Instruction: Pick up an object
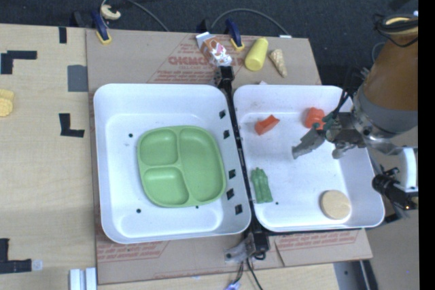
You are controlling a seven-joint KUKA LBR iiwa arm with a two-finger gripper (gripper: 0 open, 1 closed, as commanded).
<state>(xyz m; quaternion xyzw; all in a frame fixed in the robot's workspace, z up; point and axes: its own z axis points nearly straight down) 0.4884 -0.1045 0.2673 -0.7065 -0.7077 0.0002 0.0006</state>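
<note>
My gripper (319,145), fingers spread and holding nothing, hangs over the right bin (353,221) near its right edge. An orange piece (313,117), partly hidden by my wrist, lies beside it.

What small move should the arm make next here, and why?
Probably drop the pincer a little toward the small orange-red toy piece just beside it. The pincer sits over the right white bin with nothing between its fingers, and that piece looks nearest; the round tan disc lies farther off.
</note>
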